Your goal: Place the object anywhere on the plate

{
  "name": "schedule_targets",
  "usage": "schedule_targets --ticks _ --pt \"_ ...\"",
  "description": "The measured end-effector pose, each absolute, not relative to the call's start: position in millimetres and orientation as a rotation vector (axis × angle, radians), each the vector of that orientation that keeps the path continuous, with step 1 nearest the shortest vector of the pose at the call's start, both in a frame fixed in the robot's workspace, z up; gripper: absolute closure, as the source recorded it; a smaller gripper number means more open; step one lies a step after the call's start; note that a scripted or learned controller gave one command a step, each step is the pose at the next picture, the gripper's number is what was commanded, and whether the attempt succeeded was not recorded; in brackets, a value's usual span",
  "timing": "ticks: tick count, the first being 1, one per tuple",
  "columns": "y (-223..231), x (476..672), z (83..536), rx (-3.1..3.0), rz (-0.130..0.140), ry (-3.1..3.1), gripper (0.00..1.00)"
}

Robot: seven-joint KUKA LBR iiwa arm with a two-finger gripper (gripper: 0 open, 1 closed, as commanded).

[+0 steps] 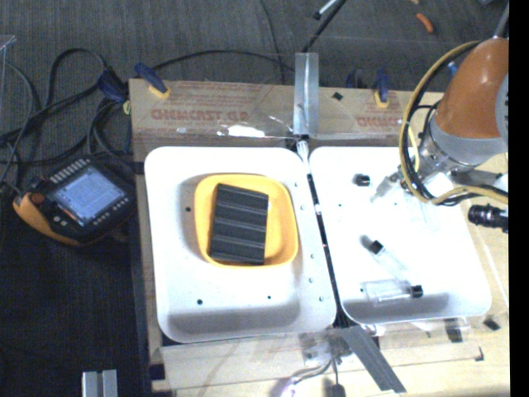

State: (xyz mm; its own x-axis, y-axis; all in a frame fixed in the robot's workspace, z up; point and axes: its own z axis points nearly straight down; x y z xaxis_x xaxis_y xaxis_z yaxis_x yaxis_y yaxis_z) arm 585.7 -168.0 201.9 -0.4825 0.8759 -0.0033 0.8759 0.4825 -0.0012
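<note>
A: Dark ribbed block (240, 223) sits on the yellow plate (283, 222), left bin (165, 246). Long axis runs near-to-far, tipped a little. It's flat, fully inside the plate rim, nothing touching it.

B: So the placing looks done, judging by how it lies?

A: I'd say so. Gripper (388, 186) is well apart, over the far side of the right bin (463, 288), so the block lies to its left & slightly nearer.

B: Open or closed?

A: Can't say from this angle, too small & pale against the bin. Nothing visible between them anyway.

B: Other stuff nearby?

A: Right bin has a clear syringe w/ black tip (384, 255) mid-bin, a clear vial w/ black cap (390, 289) near edge, small black bit (361, 179) far side. Teach pendant (78, 201) left of the bench.
</note>
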Motion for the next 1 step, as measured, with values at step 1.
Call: schedule_targets --ticks 1 --pt "-168.0 585.6 201.9 1.597 -0.004 2.703 0.00"
